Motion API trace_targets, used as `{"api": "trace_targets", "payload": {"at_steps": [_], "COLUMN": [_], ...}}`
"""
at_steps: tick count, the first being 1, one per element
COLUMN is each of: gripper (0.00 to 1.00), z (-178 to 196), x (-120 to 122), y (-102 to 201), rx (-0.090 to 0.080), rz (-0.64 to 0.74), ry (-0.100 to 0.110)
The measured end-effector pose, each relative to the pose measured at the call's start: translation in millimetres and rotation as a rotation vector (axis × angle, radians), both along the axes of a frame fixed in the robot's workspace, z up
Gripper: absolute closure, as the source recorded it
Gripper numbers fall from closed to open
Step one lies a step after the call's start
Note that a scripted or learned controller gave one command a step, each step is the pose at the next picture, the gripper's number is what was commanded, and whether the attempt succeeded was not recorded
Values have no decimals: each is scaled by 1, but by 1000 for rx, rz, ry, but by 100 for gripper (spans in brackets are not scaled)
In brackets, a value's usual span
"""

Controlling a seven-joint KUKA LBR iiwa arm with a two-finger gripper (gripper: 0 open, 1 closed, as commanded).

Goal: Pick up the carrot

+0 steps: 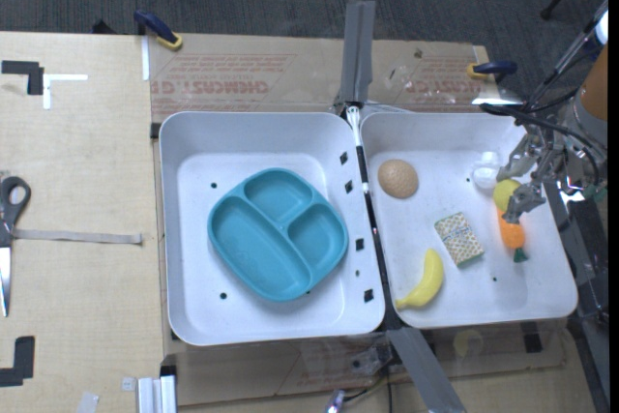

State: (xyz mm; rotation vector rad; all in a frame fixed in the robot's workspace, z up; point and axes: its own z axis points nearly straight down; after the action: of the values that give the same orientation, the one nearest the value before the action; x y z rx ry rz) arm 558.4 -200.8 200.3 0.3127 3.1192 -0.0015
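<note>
You have the worktop (pixel 77 169) spread well to the left of the claw, carrying two white bins side by side. The left bin (pixel 184 295) sits far to the claw's left and holds a blue divided plate (pixel 279 233). The right bin (pixel 464 300) lies under the claw. Your claw (pixel 519 184) hangs over that bin's right side, and you cannot tell from this angle whether it is released or clenched. The banana (pixel 425 280) lies below and to the left of the claw. The brown ball (pixel 397 178) rests well to its left. The small patterned packet (pixel 458 239) sits down and left of it. The carrot (pixel 512 235) lies in the right bin just below the claw, and a yellow thing (pixel 504 193) sits right beside the claw.
</note>
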Motion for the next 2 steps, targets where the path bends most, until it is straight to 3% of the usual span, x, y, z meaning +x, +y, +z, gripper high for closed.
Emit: {"api": "trace_targets", "payload": {"at_steps": [1,2], "gripper": [0,0], "z": [0,-107], "x": [0,6], "y": [0,-21], "rx": [0,0], "rz": [0,-2], "ry": [0,1]}}
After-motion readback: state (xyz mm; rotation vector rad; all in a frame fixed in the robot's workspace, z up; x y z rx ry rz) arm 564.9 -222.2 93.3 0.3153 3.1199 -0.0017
